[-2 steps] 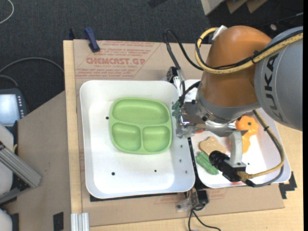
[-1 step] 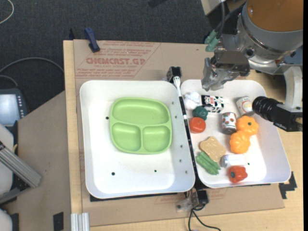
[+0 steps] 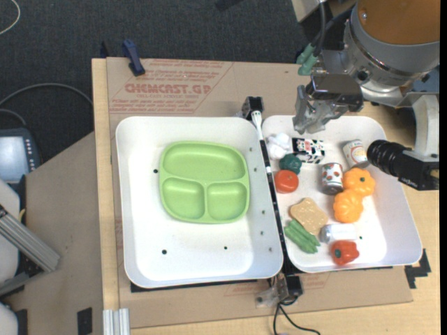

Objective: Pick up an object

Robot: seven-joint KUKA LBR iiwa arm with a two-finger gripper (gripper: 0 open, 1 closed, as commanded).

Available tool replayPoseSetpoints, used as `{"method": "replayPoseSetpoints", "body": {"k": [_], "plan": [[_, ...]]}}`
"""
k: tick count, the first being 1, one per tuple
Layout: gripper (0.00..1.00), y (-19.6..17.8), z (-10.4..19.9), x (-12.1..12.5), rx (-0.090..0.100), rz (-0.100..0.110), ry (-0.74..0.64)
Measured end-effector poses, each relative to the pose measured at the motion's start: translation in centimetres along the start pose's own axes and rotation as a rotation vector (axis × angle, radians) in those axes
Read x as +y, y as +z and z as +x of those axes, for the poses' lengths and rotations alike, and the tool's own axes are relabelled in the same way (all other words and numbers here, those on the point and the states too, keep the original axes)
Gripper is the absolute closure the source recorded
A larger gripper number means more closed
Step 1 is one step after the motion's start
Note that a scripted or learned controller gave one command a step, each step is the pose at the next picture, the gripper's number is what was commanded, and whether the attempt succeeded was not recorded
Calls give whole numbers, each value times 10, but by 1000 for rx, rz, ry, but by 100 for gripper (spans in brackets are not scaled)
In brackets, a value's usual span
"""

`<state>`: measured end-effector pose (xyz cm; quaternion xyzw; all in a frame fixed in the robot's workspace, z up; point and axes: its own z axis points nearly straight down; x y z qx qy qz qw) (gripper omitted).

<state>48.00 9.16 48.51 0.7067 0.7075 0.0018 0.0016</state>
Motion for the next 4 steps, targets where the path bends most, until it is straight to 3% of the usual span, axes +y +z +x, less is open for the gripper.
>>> {"method": "replayPoseSetpoints", "body": {"k": [1,2,3,4], "plan": [[100,-10,0,1,0,-3,-1],[100,-9,62,-1,2,1,-6],[100,129,89,-3,-6,21,-1],[100,185,34,-2,-3,14,7]]}}
